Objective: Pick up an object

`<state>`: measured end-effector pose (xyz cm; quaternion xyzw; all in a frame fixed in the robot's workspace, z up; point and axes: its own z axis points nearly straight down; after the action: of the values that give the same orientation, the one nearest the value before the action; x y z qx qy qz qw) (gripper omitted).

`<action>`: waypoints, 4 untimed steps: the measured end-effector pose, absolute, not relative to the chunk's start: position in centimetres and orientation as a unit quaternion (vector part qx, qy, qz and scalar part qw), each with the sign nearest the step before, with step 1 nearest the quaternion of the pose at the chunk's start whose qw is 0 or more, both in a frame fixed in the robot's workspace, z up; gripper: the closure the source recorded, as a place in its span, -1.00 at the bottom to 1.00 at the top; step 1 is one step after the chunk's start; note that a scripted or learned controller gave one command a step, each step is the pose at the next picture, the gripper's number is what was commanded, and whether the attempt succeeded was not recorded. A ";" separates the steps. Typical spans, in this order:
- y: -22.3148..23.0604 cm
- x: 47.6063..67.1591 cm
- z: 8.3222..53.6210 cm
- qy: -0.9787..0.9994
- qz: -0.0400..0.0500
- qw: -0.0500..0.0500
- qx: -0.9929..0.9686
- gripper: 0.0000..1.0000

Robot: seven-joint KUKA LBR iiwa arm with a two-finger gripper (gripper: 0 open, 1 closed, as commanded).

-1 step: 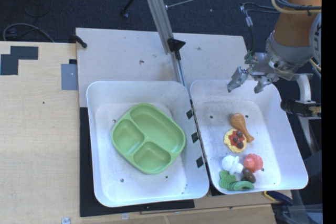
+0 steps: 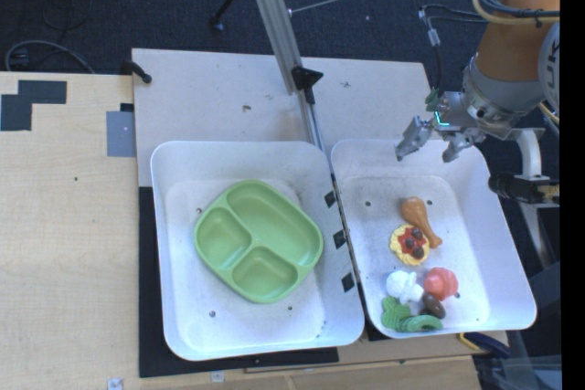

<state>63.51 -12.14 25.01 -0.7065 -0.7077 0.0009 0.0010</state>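
My gripper point(image 2: 431, 143) hangs over the far rim of the right bin point(image 2: 475, 196), fingers spread open and nothing between them. Well below it in that bin lie toy foods: an orange drumstick point(image 2: 419, 216), a yellow tart with dark berries point(image 2: 409, 244), a white piece point(image 2: 400, 284), a red piece point(image 2: 441, 281), a small brown piece point(image 2: 433, 307) and green leafy pieces point(image 2: 405, 319). The nearest item, the drumstick, lies apart from the gripper, toward the bin's middle.
The left bin point(image 2: 174, 196) holds a green divided plate point(image 2: 258, 240). A slanted metal post point(image 2: 279, 18) rises behind the bins, with black clips point(image 2: 334, 219) along the divider. A wooden bench surface point(image 2: 64, 233) lies to the left.
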 end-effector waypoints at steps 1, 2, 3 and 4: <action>-11.9 63.5 18.6 -0.707 0.003 0.004 -0.707 -1.00; -10.9 63.7 13.2 -0.708 0.002 0.003 -0.706 -1.00; -10.9 63.7 9.0 -0.708 0.001 0.001 -0.707 -1.00; -10.9 63.7 10.1 -0.706 0.001 0.001 -0.708 1.00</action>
<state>63.69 -10.93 10.11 -0.7080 -0.7062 0.0009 0.0012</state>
